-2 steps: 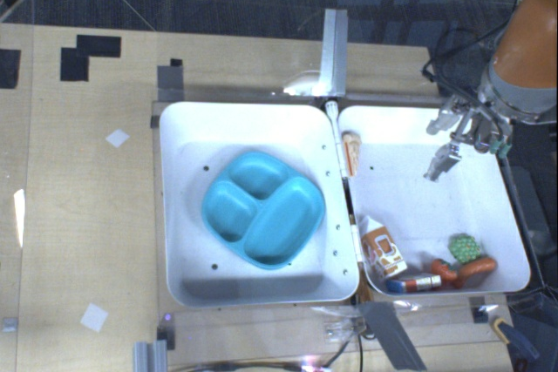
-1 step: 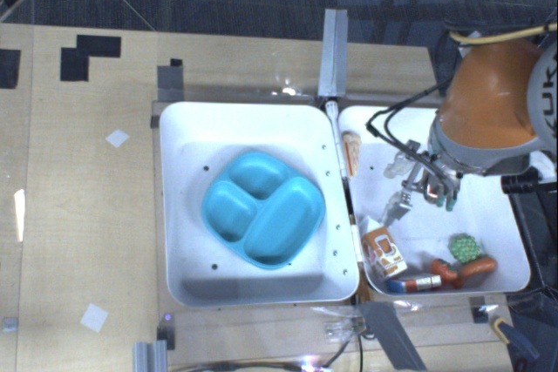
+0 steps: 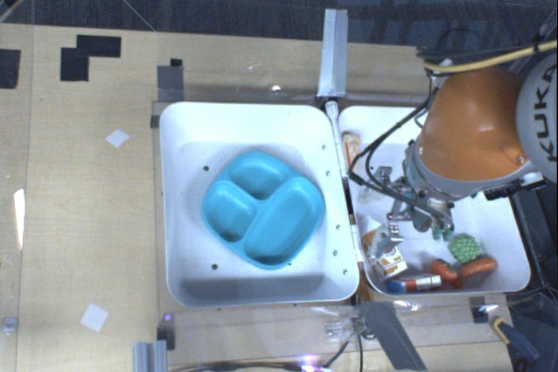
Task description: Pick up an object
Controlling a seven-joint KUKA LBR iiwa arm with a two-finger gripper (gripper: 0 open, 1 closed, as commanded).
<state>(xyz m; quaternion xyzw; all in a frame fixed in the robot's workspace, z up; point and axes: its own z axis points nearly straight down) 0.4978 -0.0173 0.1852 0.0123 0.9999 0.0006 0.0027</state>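
- The arm (image 3: 475, 131) reaches in from the right and hangs over the right bin (image 3: 520, 274), its orange band hiding much of that bin's middle.
- The tool (image 3: 417, 218) sits low over the near half of the right bin, above a cluster of small items. I cannot tell from this angle whether it is open or closed, and nothing can be seen held in it.
- Candidates for picking all lie along the near edge of the right bin: a small carton-like item (image 3: 390, 260) just below the tool, a blue and red marker-like tube (image 3: 413, 282) beside it, an orange-red sausage-shaped toy (image 3: 464, 271), and a green knobbly ball (image 3: 464, 246) touching that toy's upper side.
- A thin pale stick-like thing (image 3: 351, 145) lies along the right bin's left wall, well apart from the cluster.
- The left bin (image 3: 179, 205) holds one blue compartment tray (image 3: 263, 209), lying flat in the middle.
- Judged by look, the small items are light. The carton probably dents if squeezed hard, so taking it across its narrow sides seems best.
- The tube looks stiff and smooth and may roll or slip; a grip across its middle would suit it.
- The green ball and the toy look soft and forgiving, though they touch, so closing on one may nudge the other.
- The blue tray looks rigid and too broad; only its rim offers a hold.
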